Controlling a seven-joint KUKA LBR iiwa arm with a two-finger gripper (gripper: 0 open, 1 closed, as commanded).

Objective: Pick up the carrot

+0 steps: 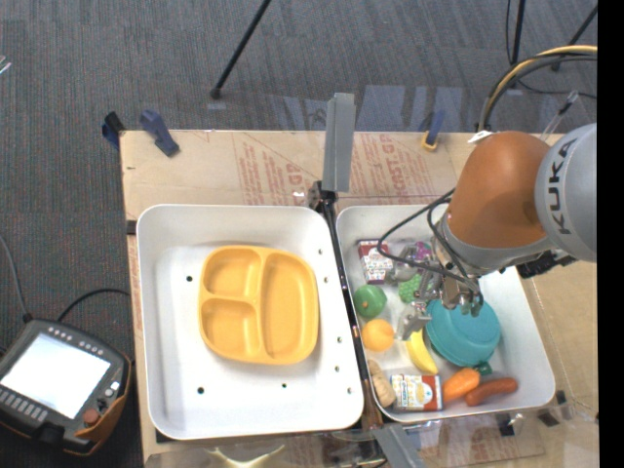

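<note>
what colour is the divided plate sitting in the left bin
Yellow. The three-compartment plastic plate in the left white bin shows plainly in the overhead camera view.

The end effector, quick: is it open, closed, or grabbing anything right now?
End effector: cannot be told; it hangs over the right bin beside the teal bowl, apart from the carrot.

One fixed camera looked down at a slant on both bins (156,261); the arm (507,198) entered from its right.

Robotics lab: grey KUKA arm w/ orange band (502,191), handheld control pendant (60,386), tripod legs on grey carpet (117,47).
</note>
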